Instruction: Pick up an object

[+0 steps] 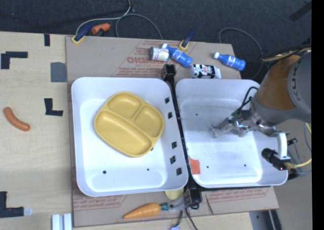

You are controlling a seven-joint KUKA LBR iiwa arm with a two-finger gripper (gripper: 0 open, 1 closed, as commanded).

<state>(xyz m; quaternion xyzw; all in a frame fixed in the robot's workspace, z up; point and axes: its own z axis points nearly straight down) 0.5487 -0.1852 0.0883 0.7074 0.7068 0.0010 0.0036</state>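
Camera view, looking down at a slant: I see a cardboard sheet (pixel 126 56) laid on a pale wooden bench (pixel 30 138), with dark carpet (pixel 202 1) beyond the far edge. Two white bins sit side by side on the cardboard. The left bin (pixel 86 173) holds a yellow divided plate (pixel 129 122); its long axis runs from far-left to near-right. I note a small orange tag (pixel 194 165) at the right bin's (pixel 223 176) near-left corner.

The arm (pixel 283 89) comes in from the right, and its gripper (pixel 223 127) hangs low over the middle of the right bin, pointing left. I cannot tell how the jaws stand.

Outside the bins: two blue bottles (pixel 180 56) (pixel 230 61) and a small white jar (pixel 159 53) along the far edge, a carrot (pixel 143 211) at the near edge, a sausage (pixel 16 119) on the bench well to the left.
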